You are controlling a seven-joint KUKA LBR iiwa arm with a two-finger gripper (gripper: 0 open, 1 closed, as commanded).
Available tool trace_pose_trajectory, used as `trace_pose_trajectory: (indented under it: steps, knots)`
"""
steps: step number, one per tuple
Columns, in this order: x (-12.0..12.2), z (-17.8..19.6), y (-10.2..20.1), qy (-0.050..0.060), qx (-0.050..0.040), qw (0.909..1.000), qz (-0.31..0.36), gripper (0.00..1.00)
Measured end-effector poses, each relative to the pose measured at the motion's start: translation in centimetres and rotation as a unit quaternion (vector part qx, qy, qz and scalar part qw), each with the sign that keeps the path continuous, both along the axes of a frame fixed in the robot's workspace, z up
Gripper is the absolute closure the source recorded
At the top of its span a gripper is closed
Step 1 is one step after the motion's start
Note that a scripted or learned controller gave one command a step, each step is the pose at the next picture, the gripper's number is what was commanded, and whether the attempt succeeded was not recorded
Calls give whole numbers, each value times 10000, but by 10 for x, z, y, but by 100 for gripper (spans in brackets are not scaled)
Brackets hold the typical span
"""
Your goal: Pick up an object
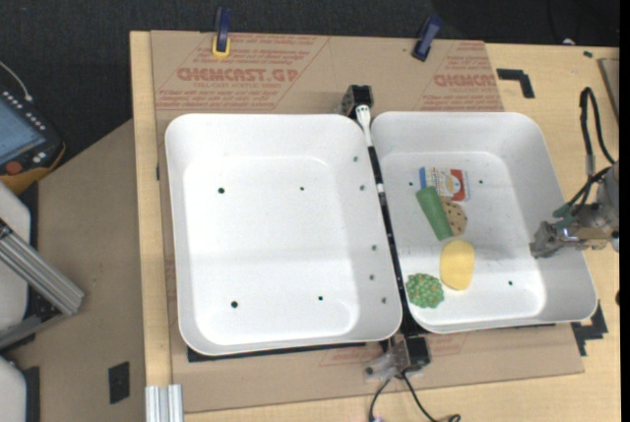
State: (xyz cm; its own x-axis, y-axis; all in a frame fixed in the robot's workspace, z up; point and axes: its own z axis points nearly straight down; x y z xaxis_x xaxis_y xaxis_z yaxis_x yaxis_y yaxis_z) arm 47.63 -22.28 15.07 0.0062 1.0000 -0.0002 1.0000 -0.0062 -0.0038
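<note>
Reaching in over the right rim of the right-hand bin [547,164], gripper [549,239] low above the white floor near that bin's right wall, wiring and metal parts trailing off behind it toward the frame edge. Fingers too small and blurred to read — cannot tell whether spread or pressed together; nothing visible between them.

Lying well apart from the gripper, in the left half of the same bin: a small white packet [442,181] with red and blue print, farthest from the camera; a green stick-shaped object [432,212] angled just below it and touching it; a little speckled tan piece [455,214] tucked against the green object's right side; a yellow rounded object [457,265] nearer the front; a green bumpy ball [424,289] just beside the yellow one, close to the bin's front-left corner.

Sitting side by side on a brown board [295,66] printed with red lettering, the left-hand bin [182,213] and its neighbour, rims meeting along a dark seam. Two blue clamps [221,31] gripping the board's far edge.
</note>
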Motion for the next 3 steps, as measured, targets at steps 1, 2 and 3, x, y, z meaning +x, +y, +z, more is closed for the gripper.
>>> trace_pose_trajectory:
  steps: [1, 2, 3]
  knots:
    - [5, 197, -3, -119, -47, 9999, 40, 100]
    - [3, 121, -1, 7, 11, 10000, 28, 100]
    - [2, 55, 0, 14, 15, 10000, 24, 100]
